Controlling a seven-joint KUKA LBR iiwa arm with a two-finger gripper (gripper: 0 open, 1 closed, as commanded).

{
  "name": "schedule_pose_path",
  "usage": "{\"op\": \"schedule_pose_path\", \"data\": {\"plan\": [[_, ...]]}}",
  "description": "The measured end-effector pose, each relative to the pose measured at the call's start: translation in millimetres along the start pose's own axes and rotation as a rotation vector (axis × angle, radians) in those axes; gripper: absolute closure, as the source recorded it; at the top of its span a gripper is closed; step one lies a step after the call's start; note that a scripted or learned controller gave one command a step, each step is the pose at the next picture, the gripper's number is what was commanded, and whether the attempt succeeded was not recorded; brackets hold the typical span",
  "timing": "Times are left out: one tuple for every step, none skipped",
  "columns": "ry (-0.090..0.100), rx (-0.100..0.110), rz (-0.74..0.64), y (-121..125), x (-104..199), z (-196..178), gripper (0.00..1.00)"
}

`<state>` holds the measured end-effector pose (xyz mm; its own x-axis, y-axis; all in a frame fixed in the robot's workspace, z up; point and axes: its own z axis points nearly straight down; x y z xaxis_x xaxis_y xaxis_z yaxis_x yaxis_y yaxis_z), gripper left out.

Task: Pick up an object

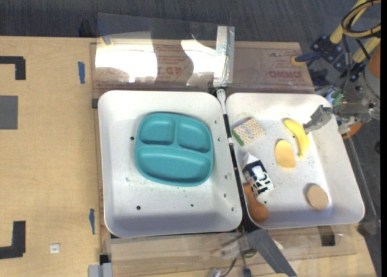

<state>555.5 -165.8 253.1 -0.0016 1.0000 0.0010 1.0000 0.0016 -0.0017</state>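
Observation:
The right bin [347, 167] holds several small things. A yellow banana [296, 134] lies near its back, and a yellow oval piece [285, 153] sits just in front of it. A tan round disc [316, 196] rests at the front right. At the left side are a checkered packet [248, 130], a black-and-white packet [259, 177] and an orange-brown piece [257, 210] in the front corner. My gripper [317, 118] reaches in from the right, just right of the banana and above it, with nothing visibly held.
The left bin [115, 149] bears a teal divided plate [175, 148]. A clear plastic sheet [163, 58] stands behind the bins. Cables and the arm's wrist [357, 103] crowd the right bin's far right edge.

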Motion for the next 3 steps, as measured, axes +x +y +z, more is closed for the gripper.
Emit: {"op": "schedule_pose_path", "data": {"plan": [[0.001,0.005,0.285,34,-16,93,0.0],[0.009,-0.006,0.316,74,-34,156,0.0],[0.012,-0.004,0.443,74,-30,165,0.0]]}}
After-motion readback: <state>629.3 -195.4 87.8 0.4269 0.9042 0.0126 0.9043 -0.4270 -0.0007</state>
